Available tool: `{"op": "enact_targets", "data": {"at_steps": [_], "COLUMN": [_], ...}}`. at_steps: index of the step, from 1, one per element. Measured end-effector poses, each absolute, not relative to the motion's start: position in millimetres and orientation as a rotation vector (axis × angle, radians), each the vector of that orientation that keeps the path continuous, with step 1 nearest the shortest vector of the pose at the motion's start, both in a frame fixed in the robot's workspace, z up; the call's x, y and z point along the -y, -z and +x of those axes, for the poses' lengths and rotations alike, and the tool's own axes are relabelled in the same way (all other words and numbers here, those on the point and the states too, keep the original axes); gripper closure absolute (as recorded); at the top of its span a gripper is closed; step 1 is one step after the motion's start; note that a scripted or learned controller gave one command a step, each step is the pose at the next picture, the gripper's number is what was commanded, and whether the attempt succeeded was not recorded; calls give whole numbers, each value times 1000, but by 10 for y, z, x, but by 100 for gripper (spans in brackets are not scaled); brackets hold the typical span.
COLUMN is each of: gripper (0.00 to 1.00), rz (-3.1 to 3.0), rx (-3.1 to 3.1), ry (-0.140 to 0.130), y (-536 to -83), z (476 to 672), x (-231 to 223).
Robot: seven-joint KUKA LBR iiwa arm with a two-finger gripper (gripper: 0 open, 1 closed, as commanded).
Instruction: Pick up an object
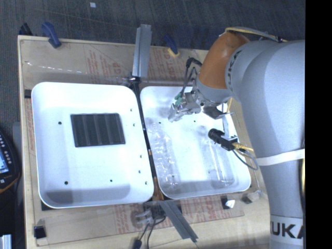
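two clear plastic bottles lie in the right bin [236,183], hard to make out against the white. the nearer clear bottle [162,150] lies below and a little to the left of the end effector [181,106], its long axis running up and down the bin close to the left wall. the second clear bottle [220,165] lies below and to the right of the end effector, further off, also lengthwise along the bin and close to the right wall. i'd judge the left one the easier reach, since the end effector hangs at the top of the same bin, only a short way above that bottle's upper end.

the end effector sits high in the bin near its back wall, apart from both bottles. nothing is between its fingers that i can see, and from this slant i cannot tell how far apart they stand.

beyond it, to the left, the left bin [41,139] holds one dark ribbed rectangular panel [97,129], well apart from the end effector. both bins rest side by side on the bench [78,53], two bins in all, one arm [259,87] reaching in from the right.
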State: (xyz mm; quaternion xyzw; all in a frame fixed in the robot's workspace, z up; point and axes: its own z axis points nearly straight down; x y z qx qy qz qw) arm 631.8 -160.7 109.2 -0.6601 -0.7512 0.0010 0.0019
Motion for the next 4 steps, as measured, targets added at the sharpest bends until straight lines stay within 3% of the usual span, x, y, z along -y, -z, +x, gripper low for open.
{"op": "enact_targets", "data": {"at_steps": [1,2,3,4], "gripper": [0,0,0,0], "rz": [-2071,-2071,-2162,-2322], "rx": [2358,2358,2279,2117], "ry": [-3,-3,0,0], "y": [-1095,-1095,-1900,-2196], "z": [6319,6319,6005,6355], "x": [1606,1606,2107,2103]}}
